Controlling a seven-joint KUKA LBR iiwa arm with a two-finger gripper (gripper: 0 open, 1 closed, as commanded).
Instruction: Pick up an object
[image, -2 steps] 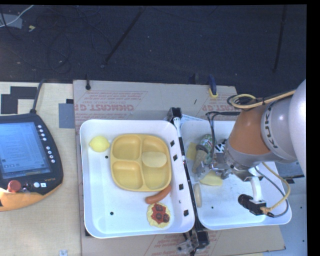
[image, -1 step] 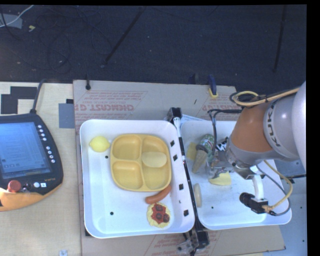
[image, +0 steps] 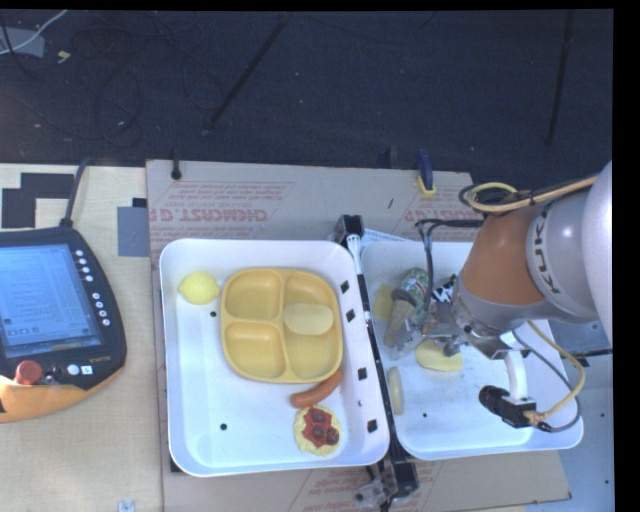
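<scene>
My gripper (image: 408, 325) hangs low in the right bin (image: 470, 440), near its left side, under the grey wrist and orange band. A greenish metallic thing (image: 412, 284) lies just behind it, and a pale yellow piece (image: 383, 298) lies to its left against the bin wall. A pale yellow rounded piece (image: 440, 358) sits right below the wrist, partly covered by it. A beige oval piece (image: 395, 390) lies nearer the front, by the left wall. I see nothing clearly between the gripper's tips.
The left bin (image: 190, 420) holds a yellow divided plate (image: 258, 345) with a pale slice (image: 308, 319) in one compartment, a yellow ball (image: 198, 288), a sausage (image: 316, 391) and a small pizza-like round (image: 318, 431). A control pendant (image: 50, 310) lies at far left.
</scene>
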